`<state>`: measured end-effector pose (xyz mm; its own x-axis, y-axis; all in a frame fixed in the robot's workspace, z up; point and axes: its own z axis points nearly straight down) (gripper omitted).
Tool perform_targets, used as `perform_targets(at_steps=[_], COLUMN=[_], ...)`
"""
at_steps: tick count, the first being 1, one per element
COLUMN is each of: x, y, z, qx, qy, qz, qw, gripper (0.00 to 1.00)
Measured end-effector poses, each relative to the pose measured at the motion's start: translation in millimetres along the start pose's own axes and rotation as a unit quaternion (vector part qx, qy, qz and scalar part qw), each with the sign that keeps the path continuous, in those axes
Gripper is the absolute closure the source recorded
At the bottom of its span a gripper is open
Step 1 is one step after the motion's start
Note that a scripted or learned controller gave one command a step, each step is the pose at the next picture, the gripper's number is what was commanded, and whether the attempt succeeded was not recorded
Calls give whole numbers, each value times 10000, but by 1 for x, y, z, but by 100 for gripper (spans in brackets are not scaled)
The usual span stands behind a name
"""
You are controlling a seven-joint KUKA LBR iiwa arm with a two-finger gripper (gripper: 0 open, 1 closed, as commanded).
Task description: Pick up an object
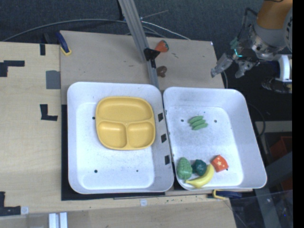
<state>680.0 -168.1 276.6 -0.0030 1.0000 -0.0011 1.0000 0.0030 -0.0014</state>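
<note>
Arm cut off at frame's top right, gripper (231, 64) empty, fingers spread, beyond right bin (247, 127), small toys (199, 170) clustered, indistinct, at its near edge.

The grey robot arm (271, 30) wears an orange band above its wrist; a pale two-finger metal gripper (233, 65) has dark cables looped alongside.

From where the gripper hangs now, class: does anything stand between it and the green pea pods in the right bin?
Nothing visible does. The gripper hangs beyond the right bin's far rim; the pea pods lie alone on bare floor.
</note>
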Motion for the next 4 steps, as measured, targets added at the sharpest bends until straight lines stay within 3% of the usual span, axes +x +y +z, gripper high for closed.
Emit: perform_targets(at_steps=[1, 4], x=[0, 22], y=[0, -12], z=[0, 151], qx=[2, 32], qy=[-3, 7], qz=[2, 7], qw=[10000, 10000], gripper=[0, 0])
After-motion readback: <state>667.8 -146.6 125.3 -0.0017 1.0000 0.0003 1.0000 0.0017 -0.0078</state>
